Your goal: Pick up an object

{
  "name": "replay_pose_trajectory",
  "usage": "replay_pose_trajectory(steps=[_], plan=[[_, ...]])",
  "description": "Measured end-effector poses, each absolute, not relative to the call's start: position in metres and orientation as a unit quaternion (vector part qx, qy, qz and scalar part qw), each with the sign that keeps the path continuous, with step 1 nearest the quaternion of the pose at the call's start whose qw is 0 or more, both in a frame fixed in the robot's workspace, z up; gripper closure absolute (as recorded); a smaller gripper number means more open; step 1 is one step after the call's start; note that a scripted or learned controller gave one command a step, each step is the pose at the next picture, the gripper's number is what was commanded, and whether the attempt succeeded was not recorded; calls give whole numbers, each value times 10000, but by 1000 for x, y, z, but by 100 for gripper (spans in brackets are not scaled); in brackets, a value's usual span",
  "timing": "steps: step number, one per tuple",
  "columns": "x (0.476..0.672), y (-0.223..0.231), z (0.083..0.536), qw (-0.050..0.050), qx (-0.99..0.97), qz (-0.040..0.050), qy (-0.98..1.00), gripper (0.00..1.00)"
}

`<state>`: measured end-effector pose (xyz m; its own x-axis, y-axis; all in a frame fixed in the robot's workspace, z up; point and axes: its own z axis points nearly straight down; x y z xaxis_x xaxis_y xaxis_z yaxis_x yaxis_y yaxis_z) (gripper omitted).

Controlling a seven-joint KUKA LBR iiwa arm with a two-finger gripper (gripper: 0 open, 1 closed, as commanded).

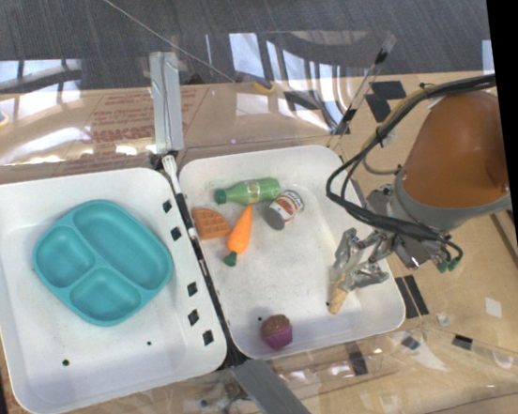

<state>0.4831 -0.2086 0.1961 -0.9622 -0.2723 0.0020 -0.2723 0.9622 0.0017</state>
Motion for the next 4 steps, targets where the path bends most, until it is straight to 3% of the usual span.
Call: replay_pose_trajectory(steps=[2,4], plan=[[493,-209,194,-21,2538,10,-9673,100],[487,-209,208,-26,4019,14,-9157,100]])
